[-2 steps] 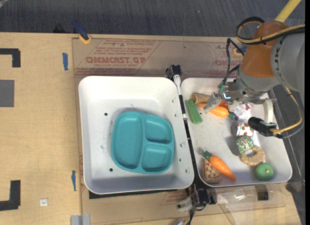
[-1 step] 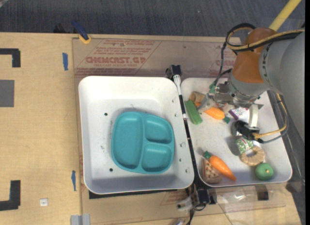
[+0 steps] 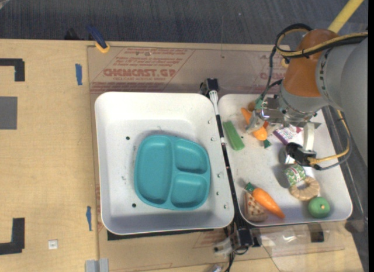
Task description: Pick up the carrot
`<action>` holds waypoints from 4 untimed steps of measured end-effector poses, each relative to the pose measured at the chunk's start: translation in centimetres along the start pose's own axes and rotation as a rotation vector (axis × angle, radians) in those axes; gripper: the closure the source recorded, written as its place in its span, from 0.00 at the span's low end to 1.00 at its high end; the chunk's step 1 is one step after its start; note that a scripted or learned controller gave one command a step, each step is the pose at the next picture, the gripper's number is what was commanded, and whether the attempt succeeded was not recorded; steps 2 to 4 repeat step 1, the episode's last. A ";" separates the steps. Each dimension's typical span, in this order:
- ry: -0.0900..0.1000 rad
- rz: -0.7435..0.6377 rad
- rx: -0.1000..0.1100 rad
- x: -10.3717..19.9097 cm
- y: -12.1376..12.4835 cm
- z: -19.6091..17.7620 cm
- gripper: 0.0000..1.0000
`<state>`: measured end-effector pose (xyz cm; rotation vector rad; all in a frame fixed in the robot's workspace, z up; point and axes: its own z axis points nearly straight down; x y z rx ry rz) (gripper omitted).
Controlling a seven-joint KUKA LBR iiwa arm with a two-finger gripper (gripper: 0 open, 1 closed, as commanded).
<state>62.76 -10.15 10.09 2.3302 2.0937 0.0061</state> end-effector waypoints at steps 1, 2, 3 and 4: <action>0.006 -0.044 0.009 7.4 3.3 -8.7 1.00; 0.006 -0.044 0.009 7.4 3.3 -8.7 1.00; 0.006 -0.044 0.009 7.4 3.3 -8.7 1.00; 0.006 -0.044 0.009 7.4 3.3 -8.7 1.00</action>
